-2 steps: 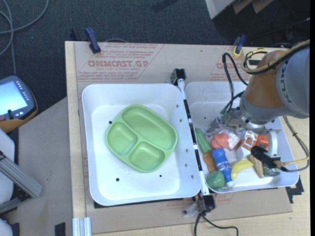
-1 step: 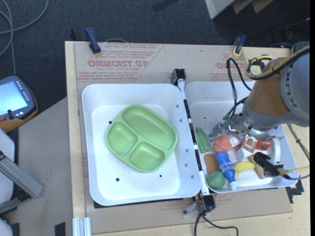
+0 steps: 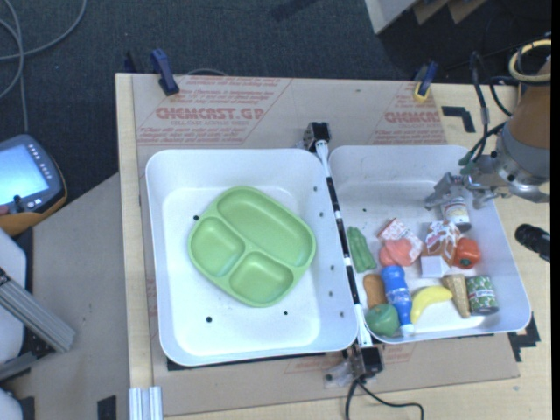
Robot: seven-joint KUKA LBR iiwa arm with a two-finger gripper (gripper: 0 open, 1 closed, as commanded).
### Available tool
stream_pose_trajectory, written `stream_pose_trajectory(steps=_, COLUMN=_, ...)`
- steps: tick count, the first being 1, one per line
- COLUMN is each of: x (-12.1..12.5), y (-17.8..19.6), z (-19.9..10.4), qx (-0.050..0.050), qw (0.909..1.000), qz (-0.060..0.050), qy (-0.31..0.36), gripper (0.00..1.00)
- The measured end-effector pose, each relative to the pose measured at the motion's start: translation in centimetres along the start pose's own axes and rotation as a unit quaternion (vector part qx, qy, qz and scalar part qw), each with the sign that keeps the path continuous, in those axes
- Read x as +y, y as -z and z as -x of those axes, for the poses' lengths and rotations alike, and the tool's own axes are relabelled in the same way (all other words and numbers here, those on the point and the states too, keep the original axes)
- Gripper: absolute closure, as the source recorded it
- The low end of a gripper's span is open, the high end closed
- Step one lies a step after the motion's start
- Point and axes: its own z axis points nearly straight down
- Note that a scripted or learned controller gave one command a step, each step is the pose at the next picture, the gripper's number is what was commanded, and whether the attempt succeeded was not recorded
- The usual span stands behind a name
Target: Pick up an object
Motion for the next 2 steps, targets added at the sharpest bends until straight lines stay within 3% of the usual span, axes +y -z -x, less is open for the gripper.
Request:
stream_pose_trajectory(steps=1, x=3.63, y=-8.27, z=2.74, qx=0.005, qw=1.0000, qz=-0.003, qy=0.002, gripper=0.00)
stream_pose_trajectory(steps=2, x=3.53, y=-8.12, z=2.77, qx=0.008, qw=0.9999, qz=-0.006, qy=0.003, gripper=0.00)
